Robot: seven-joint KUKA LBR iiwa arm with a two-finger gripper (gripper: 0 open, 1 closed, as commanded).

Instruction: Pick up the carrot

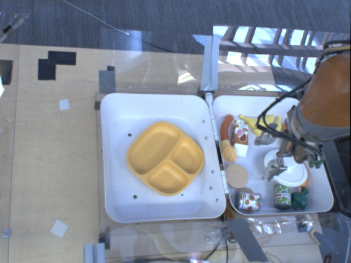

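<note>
In the right bin (327, 204), a small orange piece with a dark green end (301, 195) lies in the front right corner. It looks like the carrot and is mostly hidden by a white dish (293, 175). My gripper (277, 166) hangs over the left edge of that dish, up and to the left of the orange piece. Nothing shows in its grasp. The grey arm with its orange band (329, 92) covers the bin's far right part.
The right bin also holds a sausage (226, 126), a small carton (239, 133), a banana (253, 124), corn (228, 150), a tan disc (237, 175) and two cans (249, 201) (282, 196). A yellow divided plate (165, 158) lies in the left bin (118, 201).
</note>
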